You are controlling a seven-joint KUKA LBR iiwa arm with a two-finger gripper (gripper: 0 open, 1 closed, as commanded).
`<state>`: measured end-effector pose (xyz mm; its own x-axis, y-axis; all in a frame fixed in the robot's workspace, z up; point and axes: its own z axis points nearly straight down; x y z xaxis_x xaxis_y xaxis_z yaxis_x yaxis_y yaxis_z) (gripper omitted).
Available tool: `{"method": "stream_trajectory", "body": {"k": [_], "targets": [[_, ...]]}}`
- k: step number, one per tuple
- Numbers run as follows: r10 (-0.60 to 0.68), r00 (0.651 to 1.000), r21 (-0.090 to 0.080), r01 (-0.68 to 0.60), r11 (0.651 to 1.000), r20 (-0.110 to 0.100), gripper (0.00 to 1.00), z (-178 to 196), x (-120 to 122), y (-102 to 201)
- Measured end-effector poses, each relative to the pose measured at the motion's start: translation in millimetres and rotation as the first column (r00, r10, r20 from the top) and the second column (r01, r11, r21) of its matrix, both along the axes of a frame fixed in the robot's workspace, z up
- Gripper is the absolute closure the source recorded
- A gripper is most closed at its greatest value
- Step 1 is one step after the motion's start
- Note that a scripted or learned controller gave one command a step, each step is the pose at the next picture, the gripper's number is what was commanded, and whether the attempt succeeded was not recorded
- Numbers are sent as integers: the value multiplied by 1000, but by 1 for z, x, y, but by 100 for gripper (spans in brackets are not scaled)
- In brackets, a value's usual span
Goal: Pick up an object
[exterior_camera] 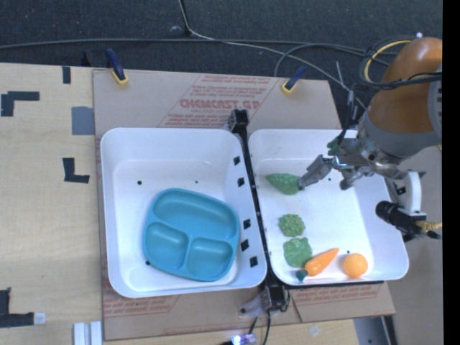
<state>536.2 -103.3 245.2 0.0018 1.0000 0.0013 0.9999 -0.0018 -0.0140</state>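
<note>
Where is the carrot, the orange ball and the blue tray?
carrot (321, 261), camera view, middle of its orange body.
orange ball (354, 265), camera view, its center.
blue tray (191, 233), camera view, ridge between its compartments.

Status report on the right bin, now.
Gripper open, above the right bin, holding nothing. One finger by the green leafy piece. Carrot, orange, two green pieces lie nearer the front, clear of it.

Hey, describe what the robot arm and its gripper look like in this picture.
The arm has a grey body with a rounded orange band above the wrist. Thin cables loop near its top. The gripper has dark grey metal fingers, slim and straight, on a silvery wrist block.
</note>
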Motion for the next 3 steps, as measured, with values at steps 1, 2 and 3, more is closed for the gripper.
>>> {"method": "stream_trajectory", "body": {"k": [1, 2, 3], "targets": [[3, 1000, -1, -3, 1000, 12, 0, 6, 2, 0], [2, 1000, -2, -2, 1000, 9, 0, -37, 2, -2], [2, 1000, -2, -2, 1000, 9, 0, -81, -4, -2]]}}
